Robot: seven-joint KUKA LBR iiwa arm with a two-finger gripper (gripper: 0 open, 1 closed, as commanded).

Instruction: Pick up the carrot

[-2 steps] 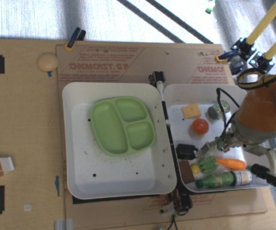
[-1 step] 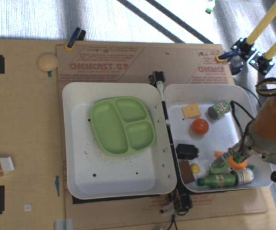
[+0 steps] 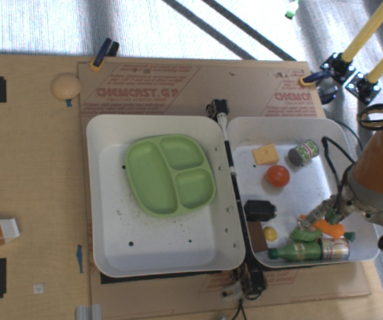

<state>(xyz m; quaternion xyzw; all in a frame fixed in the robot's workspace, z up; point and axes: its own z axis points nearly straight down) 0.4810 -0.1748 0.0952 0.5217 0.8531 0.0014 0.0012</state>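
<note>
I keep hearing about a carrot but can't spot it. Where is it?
The carrot lies in the right bin, near its lower right corner, at the gripper and just above the green bottle.

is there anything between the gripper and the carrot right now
Nothing visible does. The gripper is already down in the right bin, right at the carrot. A green leafy item and a bottle crowd the carrot's left and near sides.

Grey arm with broad orange band, black cable looping alongside, small metallic hand at its tip
</note>
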